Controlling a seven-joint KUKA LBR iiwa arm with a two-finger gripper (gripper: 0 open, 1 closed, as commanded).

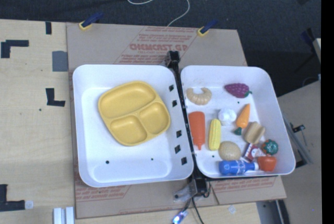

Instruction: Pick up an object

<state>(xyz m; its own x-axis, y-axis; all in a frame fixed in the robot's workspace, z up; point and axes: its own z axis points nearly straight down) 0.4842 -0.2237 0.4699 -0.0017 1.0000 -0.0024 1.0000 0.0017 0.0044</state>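
Camera view looked down on 2 white bins: a yellow 3-section plastic plate (134,113) lay left; right, a long orange toy carrot (197,129) lay lengthwise beside a yellow toy corn cob (214,134). The claw's state I cannot tell.

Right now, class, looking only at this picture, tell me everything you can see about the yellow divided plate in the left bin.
The yellow divided plate looks like smooth matte plastic, rounded at its corners, with three sunken compartments: one large across the far side and two smaller ones nearer the camera. It lies flat and right side up on the floor of the left bin, turned at a slant to the walls. Nothing lies in it or touches it.
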